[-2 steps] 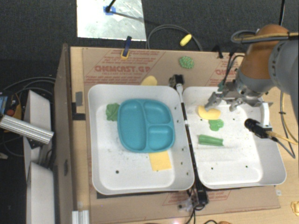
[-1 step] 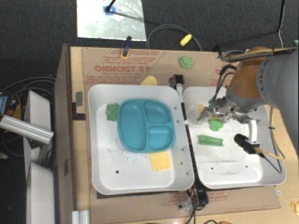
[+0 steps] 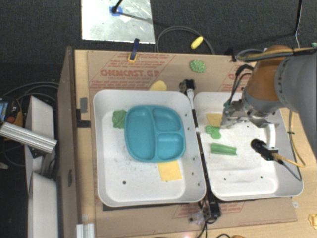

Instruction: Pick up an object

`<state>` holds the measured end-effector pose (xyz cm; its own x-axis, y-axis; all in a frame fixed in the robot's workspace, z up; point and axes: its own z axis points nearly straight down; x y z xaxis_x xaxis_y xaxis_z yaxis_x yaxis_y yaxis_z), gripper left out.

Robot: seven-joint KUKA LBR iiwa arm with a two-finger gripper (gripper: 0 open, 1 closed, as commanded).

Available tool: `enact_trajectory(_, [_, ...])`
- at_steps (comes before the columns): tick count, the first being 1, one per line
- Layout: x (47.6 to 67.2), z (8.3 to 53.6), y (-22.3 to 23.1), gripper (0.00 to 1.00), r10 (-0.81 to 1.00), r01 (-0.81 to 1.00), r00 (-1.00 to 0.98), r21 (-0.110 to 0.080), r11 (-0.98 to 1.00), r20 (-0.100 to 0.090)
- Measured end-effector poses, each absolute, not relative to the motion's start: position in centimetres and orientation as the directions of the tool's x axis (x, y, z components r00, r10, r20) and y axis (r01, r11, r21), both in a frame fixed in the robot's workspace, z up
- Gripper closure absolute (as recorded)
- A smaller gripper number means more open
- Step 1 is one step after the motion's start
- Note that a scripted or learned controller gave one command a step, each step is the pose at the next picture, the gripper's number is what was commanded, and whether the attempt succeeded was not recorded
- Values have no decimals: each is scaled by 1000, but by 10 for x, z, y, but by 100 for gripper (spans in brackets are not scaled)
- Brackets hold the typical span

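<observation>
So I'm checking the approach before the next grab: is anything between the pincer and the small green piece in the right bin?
Nothing visible stands between them. The pincer hangs just right of and above the small green piece. The yellow piece lies close beside both, and the green stick lies further below, off the path.

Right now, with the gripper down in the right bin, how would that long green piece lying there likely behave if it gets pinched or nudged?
The long green piece lies flat and looks rounded along its length, so a sideways nudge may well roll it. It looks small and is probably light, so it could skid across the right bin floor rather than seat. The gripper would likely do better pinching across its narrow width.
</observation>
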<state>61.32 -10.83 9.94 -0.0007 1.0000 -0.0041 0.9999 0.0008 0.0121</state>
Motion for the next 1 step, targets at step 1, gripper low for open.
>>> enact_trajectory(1, [613,99,-108,0,1000,1000,-1,11,1,-4])
